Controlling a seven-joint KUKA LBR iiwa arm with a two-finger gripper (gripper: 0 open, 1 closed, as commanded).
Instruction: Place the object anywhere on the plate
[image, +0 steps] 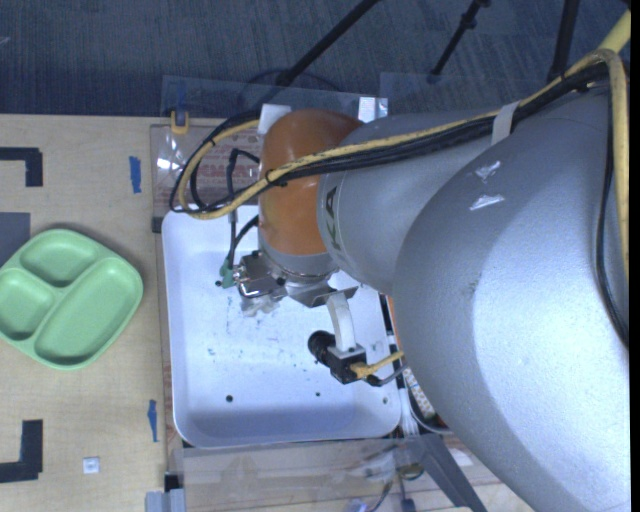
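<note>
- The big grey robot arm (480, 240) sweeps in from the right and takes up most of that side, its broad curved body hanging over the right part of the bench.
- Its orange band (295, 180) sits above the wrist, and the wrist points down into the shallow white bin (270, 400), over the bin's upper left area.
- Yellow and black cables (400, 135) run along the top of the arm and loop around the orange band toward the bin's far edge.
- A small black fitting on a white bracket (335, 350) juts from the wrist toward the middle of the bin.
- The light wooden bench (80, 160) carries black corner marks and short strips of blue tape near the bin's left wall.
- A pale green plastic plate with three compartments (68, 297) lies on the bench to the left of the bin, well apart from the arm.
- Beyond the bench's far edge there is dark blue carpet (120, 40) crossed by thin black rods.
- The bin floor shows a few dark specks and faint scuffs.
- The tool (250, 290) hangs low over the bin floor, under the wrist; from here I cannot tell how far apart it stands or whether anything is in it.
- I cannot make out the object to be placed anywhere; the arm hides much of the bin.
</note>
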